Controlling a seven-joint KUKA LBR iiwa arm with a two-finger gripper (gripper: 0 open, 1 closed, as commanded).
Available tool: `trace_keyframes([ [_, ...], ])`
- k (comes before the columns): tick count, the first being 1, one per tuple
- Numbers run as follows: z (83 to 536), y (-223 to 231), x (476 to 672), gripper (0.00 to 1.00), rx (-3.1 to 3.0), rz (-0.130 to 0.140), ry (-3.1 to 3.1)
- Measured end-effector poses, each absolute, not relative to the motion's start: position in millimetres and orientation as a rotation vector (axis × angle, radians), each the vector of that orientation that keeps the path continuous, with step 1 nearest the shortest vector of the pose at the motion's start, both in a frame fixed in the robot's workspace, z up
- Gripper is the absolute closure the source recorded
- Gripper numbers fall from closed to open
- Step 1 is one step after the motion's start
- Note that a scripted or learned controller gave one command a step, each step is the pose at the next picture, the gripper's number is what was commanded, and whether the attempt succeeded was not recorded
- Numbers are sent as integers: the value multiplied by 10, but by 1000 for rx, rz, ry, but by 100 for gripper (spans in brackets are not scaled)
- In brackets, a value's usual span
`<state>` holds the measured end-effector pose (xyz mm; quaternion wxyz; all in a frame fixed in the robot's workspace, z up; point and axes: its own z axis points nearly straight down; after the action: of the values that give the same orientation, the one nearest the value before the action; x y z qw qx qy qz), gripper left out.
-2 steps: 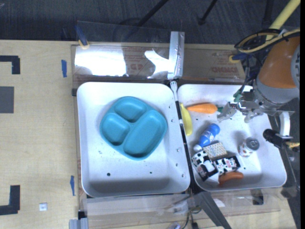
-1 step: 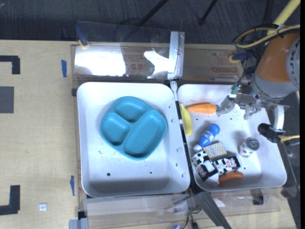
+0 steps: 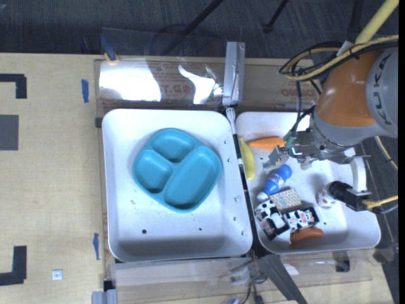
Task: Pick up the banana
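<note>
The banana (image 3: 248,159) lies along the left wall of the right bin (image 3: 364,230), just beside the divider (partly hidden by it). The gripper (image 3: 292,154) hangs to the banana's right, apart from it; how far it is open cannot be told. A blue bottle (image 3: 277,180) lies below-right of the banana, an orange carrot (image 3: 264,143) above-right.

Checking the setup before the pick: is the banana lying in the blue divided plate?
No. The banana lies in the right bin against its left wall, while the blue divided plate sits in the left bin.
</note>
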<state>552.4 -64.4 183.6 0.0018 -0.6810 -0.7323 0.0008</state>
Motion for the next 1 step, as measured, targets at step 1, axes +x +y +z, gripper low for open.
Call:
trace_keyframes([
  [1,1367,-1125,5841,0,-1997,-1,-2427],
])
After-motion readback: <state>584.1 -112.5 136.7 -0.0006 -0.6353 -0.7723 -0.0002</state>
